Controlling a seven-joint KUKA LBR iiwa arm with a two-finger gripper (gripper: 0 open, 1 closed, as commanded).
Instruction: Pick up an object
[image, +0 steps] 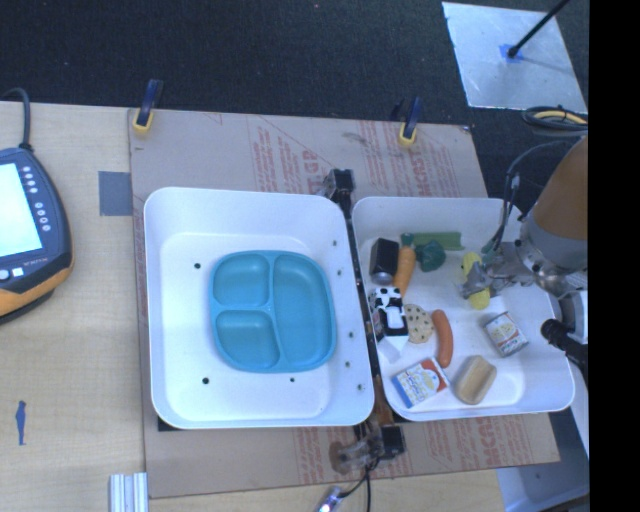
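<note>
While the arm (560, 200) is reaching in from the right edge of the frame, its gripper (484, 278) is hanging over the upper right part of the right bin (530, 400), just at a small yellow toy (474, 280). Whether it is open or gripping anything, I cannot tell. Judging by looks, the yellow toy is light, hard plastic, possibly slippery, and best pinched across its narrow middle. Lower down are lying a tan block (474, 380), a small can (503, 333) and a carton (421, 383). At frame centre, a blue plate (272, 310) is sitting in the left bin (180, 400).

Smooth blue plastic tray (272, 310); wooden bench (70, 370).
</note>
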